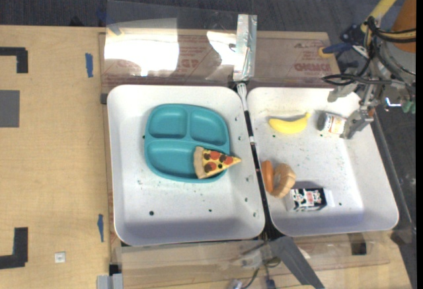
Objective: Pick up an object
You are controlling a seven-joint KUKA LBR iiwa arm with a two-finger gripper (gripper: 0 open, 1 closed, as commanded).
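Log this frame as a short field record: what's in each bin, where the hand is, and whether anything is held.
left bin: teal divided plate, pizza slice on its lower right compartment
right bin: banana, bread roll, black-and-white carton, small can
hand: at the right bin's upper right, beside the small can
held: cannot tell

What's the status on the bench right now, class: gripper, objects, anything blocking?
Gripper low at right bin's far edge, beside small can. Banana, bread roll, carton untouched. Pizza slice on teal plate. Nothing blocking.
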